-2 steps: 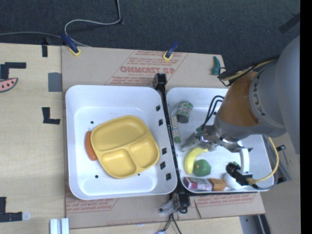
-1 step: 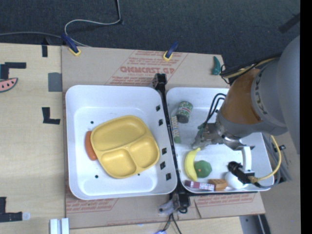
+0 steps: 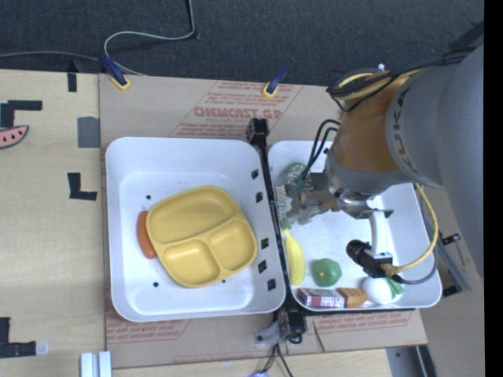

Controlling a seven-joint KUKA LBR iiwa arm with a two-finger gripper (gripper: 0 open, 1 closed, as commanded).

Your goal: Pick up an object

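The hand (image 3: 297, 203) is down in the right bin (image 3: 409, 206), at its far left corner beside the divider between the two bins; it is a blur of metal and green under the arm (image 3: 393, 132), and I cannot tell its state, nor whether anything is caught in it. The arm reaches in from the right, its orange band (image 3: 363, 136) above the wrist.

Along the near side of the same bin lie the loose things. A yellow banana-like piece (image 3: 295, 259) lies against the left wall, just near of the hand. A green ball (image 3: 327, 272) sits right of it, a little apart from the hand. A flat red-and-dark packet (image 3: 322, 298) lies along the near wall, an orange-brown piece (image 3: 355, 296) touching its right end, then a white egg-like object (image 3: 378, 290).

The left bin (image 3: 126, 210) holds a yellow divided tray (image 3: 200, 234), lying flat and turned askew. An orange-red object (image 3: 145, 234) pokes out from under its left edge.

Both bins rest on cardboard (image 3: 228, 112) on the worktop (image 3: 47, 250).
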